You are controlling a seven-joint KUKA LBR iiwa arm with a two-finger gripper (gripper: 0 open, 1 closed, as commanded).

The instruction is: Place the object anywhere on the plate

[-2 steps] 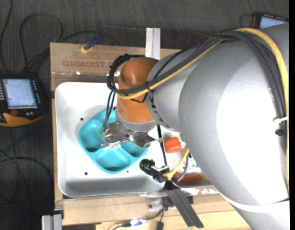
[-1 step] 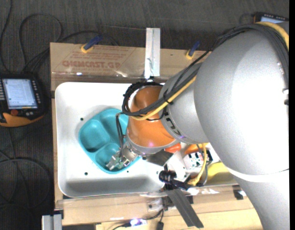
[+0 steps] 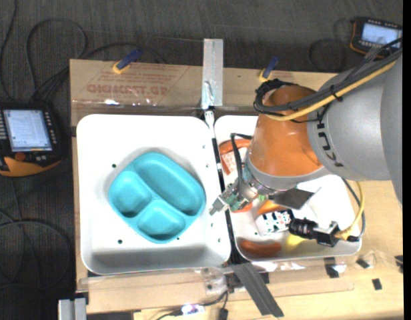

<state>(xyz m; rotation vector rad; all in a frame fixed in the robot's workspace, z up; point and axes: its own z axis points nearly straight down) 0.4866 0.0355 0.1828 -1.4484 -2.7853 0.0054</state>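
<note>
A turquoise plate (image 3: 157,195) with three compartments lies in the left bin (image 3: 99,139), and nothing rests on it. My gripper (image 3: 227,202) hangs low over the divider between the two bins, just right of the plate's right rim. The wide orange and grey wrist covers most of the right bin (image 3: 339,192). Around the wrist I see an orange-red item (image 3: 227,156) at the bin's upper left, a white block with dark spots (image 3: 273,223), a reddish-orange item (image 3: 259,248) at the front wall, and a bit of yellow (image 3: 294,240).
A metal bracket (image 3: 212,72) stands at the back between the bins. Cables and a black connector (image 3: 315,231) trail from the wrist over the right bin's front. Handheld pendants lie off the bench at the left (image 3: 24,137) and top right (image 3: 375,35).
</note>
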